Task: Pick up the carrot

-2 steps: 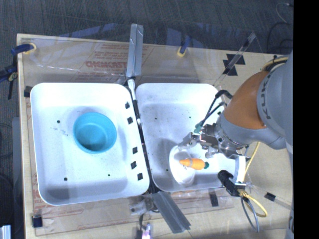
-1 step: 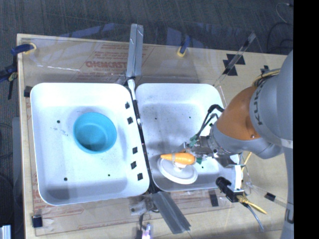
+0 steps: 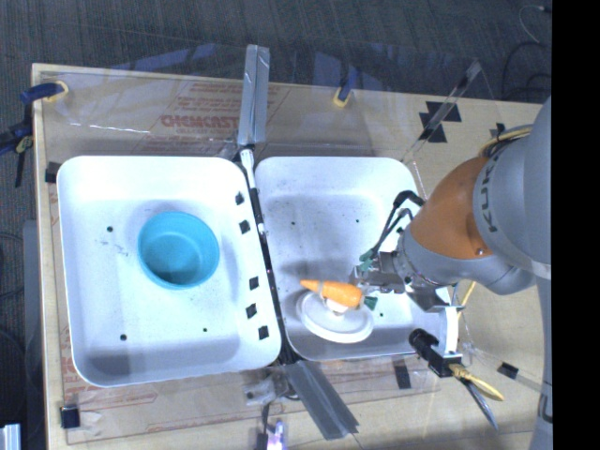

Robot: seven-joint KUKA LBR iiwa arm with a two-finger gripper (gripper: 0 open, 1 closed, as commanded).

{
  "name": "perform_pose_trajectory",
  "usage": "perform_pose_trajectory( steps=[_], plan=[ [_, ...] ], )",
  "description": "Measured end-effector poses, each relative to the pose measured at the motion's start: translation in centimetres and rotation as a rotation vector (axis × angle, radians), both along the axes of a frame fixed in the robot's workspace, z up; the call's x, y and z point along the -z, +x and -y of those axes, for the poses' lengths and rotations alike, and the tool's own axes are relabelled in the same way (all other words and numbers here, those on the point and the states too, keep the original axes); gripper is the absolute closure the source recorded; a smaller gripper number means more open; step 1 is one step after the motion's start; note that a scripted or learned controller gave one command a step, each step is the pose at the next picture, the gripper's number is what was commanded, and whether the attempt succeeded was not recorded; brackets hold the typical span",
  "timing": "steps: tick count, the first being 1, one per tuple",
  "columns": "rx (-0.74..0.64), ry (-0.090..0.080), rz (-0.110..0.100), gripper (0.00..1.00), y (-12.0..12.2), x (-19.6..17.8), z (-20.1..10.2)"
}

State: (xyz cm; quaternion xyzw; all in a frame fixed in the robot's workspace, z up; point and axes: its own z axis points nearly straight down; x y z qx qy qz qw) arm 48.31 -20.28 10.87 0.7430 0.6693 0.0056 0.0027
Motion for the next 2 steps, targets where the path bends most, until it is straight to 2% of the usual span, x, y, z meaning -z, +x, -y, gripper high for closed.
perform_pose_trajectory(
  steps=[1,2],
  plan=[
    [-0.034,-0.003,-0.012,1.0,-0.54,-10.25,-5.75],
    [-0.034,-0.003,-0.012,0.0,-0.55,-10.23,-5.73]
  ],
)
